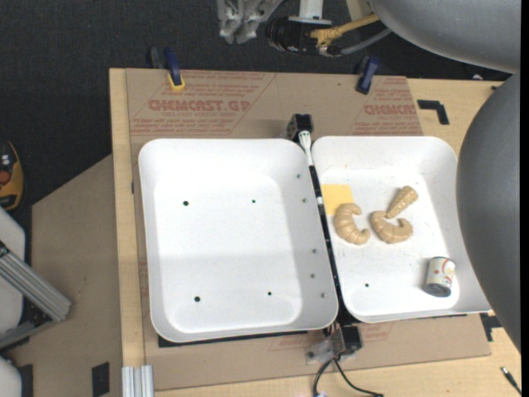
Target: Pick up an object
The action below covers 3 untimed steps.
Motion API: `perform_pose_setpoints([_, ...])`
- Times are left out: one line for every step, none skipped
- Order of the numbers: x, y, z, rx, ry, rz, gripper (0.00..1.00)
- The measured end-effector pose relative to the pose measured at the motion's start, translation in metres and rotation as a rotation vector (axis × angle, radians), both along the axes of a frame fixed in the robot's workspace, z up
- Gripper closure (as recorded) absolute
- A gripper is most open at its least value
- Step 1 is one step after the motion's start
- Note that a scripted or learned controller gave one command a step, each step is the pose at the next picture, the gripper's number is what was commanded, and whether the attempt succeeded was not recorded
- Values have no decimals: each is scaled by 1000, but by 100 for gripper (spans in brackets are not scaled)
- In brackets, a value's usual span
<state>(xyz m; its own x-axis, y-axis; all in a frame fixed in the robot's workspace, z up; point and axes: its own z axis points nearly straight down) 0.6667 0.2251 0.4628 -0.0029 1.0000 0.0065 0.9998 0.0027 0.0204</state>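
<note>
Bench carries a brown board [132, 122] clamped at its far edge, with two white bins on it side by side.

1. Gripper [241, 13]: it sits at the top of the view, beyond the far edge of the board and well apart from both bins. It is blurred. Whether it is open or closed cannot be told, and nothing can be seen held in it.

2. Arm [463, 15]: its grey bulk crosses the upper right corner and runs down the right side, overlapping the right bin's outer edge.

3. Right bin [388, 292]: this holds all the candidate objects.
- A flat yellow square [336, 197] lies near the divider.
- A tan crescent [350, 224] lies just below the square, touching or nearly touching its corner.
- A second crescent [390, 228] lies just beside the first.
- A tan cone [402, 201] rests against the second crescent's upper end.
- A small white can [440, 275] lies on its side near the right front corner, apart from the rest.

4. Left bin [223, 246]: nothing to pick there.

Finding: the task appears to be at its start, with the approach not yet made and no object lifted.

Requirement for the next move: the gripper needs to travel over the right bin, settle on one target and descend squarely on it. The can looks like the cleanest choice because it stands alone, though it may roll. The crescents and cone are crowded, so a grasp there risks nudging a neighbour. The flat square offers little to grip.
</note>
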Motion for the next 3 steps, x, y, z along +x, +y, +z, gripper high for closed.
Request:
perform_pose_setpoints([-20, -1, 65, -3, 10, -1, 100])
perform_pose_setpoints([-61, -1, -103, -12, 39, -4, 100])
perform_pose_setpoints([-120, -1, -178, -10, 35, -3, 100])
